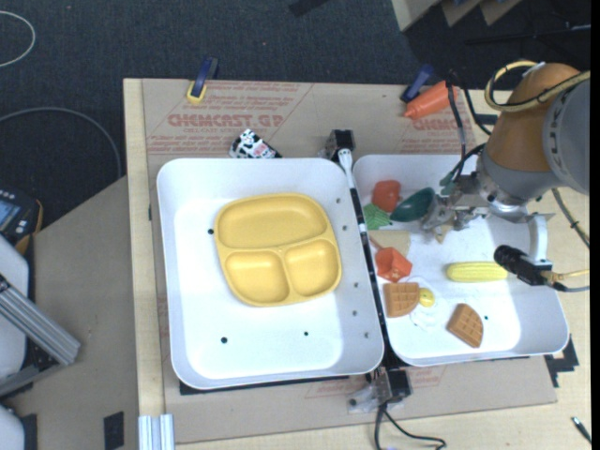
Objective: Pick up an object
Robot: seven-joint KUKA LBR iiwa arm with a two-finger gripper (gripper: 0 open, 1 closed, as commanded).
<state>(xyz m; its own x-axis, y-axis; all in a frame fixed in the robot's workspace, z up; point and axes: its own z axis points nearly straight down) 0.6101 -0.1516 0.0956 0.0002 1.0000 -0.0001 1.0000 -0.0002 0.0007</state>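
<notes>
gripper (441, 221) low in right bin (544, 331), finger state unclear; dark green toy (412, 204) touching its left side, corn (475, 272) below.

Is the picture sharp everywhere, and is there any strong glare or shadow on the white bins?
Camera view: lighting is even and soft; the left bin shows mild brightness, no harsh glare. The yellow tray is reasonably sharp. The gripper is slightly blurred and casts faint shadow on the right bin. The corn is clear.
</notes>
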